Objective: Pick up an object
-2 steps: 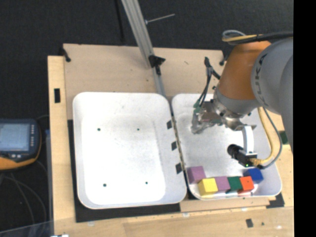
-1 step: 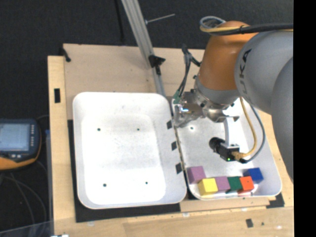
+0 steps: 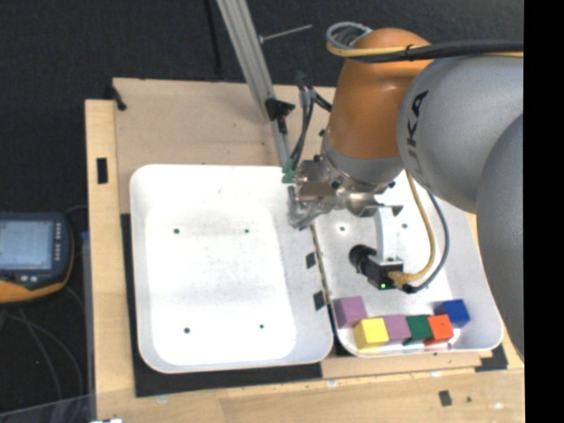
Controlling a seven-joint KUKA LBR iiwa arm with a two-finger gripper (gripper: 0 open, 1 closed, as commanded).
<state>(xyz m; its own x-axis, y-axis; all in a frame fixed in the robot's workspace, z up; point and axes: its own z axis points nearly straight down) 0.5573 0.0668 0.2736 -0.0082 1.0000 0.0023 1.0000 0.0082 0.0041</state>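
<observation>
Several small blocks lie in a row along the front of the right bin [image 3: 341, 236]: a purple block [image 3: 350, 309], a yellow block [image 3: 371, 331], a mauve block [image 3: 397, 327], an orange block [image 3: 439, 328] with a green one [image 3: 418, 325] beside it, and a blue block [image 3: 454, 311]. My gripper [image 3: 307, 199] hangs under the orange wrist band, over the back left edge of the right bin. It is well behind the blocks and touches none of them. Nothing shows in its grasp.
The left bin [image 3: 211, 271] stands beside the right one, their rims meeting near the gripper. An aluminium rail [image 3: 251, 60] slants down from the back toward the gripper. A handheld screen unit [image 3: 31, 254] lies off the bench at the left.
</observation>
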